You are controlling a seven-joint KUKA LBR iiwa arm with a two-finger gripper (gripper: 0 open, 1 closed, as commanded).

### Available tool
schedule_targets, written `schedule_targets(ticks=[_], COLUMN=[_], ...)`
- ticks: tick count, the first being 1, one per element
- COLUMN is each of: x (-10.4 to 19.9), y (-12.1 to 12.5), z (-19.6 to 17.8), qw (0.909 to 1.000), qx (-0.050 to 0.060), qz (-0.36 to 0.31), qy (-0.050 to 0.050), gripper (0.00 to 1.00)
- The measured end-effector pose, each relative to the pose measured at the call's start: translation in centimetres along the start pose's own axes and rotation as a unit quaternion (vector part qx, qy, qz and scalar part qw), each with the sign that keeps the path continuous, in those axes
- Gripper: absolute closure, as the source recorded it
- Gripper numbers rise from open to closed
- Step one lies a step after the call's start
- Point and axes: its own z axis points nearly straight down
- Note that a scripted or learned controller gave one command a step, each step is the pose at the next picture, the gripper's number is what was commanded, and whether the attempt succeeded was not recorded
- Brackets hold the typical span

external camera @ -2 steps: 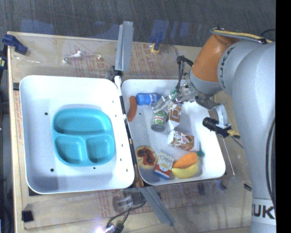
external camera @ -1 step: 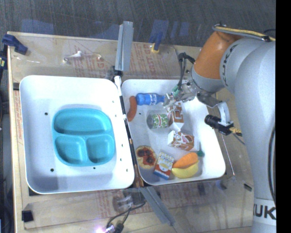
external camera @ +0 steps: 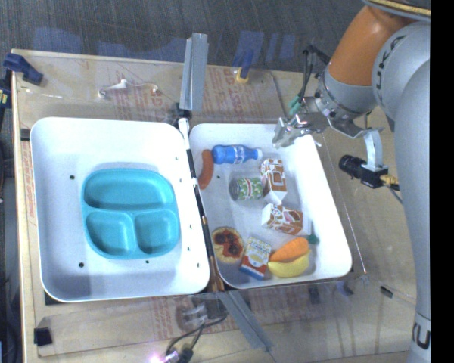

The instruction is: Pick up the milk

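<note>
Two small white-and-brown cartons lie in the right bin (external camera: 329,225). One milk carton (external camera: 274,175) is near the bin's middle, just right of a green can (external camera: 247,188). The other carton (external camera: 284,218) lies a little nearer the front. My gripper (external camera: 287,132) hovers over the bin's far right corner, above and slightly right of the upper carton. It is open, nothing sits between its fingers, and it touches no object.
The right bin also holds a blue bottle (external camera: 234,154), a sausage (external camera: 205,169), a pizza slice (external camera: 228,241), a juice box (external camera: 256,257), a carrot (external camera: 291,247) and a yellow fruit (external camera: 291,267). A blue divided tray (external camera: 131,211) lies in the left bin (external camera: 53,150).
</note>
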Motion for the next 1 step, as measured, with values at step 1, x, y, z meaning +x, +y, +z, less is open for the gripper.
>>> schedule_targets(ticks=[1], x=[0.02], y=[0.0], z=[0.01], qw=[1.0], qx=[0.0], qz=[0.0], qy=[0.0], gripper=[0.0])
